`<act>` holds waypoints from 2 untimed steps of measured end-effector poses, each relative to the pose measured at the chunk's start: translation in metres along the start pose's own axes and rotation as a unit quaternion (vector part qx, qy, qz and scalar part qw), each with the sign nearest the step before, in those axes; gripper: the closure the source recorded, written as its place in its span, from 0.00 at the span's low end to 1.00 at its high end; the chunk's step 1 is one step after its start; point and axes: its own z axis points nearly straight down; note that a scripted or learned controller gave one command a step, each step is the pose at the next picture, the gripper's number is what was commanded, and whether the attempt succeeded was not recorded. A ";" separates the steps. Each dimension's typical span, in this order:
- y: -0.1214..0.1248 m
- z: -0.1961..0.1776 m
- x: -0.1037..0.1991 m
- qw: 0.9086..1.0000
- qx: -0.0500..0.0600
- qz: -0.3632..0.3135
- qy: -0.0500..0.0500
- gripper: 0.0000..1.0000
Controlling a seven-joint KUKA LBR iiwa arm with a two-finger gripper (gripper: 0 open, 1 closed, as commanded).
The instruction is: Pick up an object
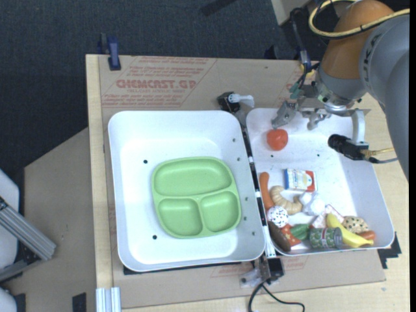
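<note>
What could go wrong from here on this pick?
1. The red tomato-like piece sits alone just below the gripper; being round, it may roll off at contact.
2. It lies close to the right bin's inner wall, so a descent there could clip the wall.
3. The other toys are heaped at the bin's near end; a pick there may pinch two or slip.

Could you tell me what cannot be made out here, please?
- Gripper, camera view: small and blurred, so whether it is open cannot be told.
- Toy pile in the right bin: items overlap; those underneath are hidden.
- Arm: cut off by the right edge.
- Cardboard lettering: too faint to read fully.
</note>
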 end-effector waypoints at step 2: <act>-0.001 0.059 0.012 1.000 -0.001 0.001 0.000 0.00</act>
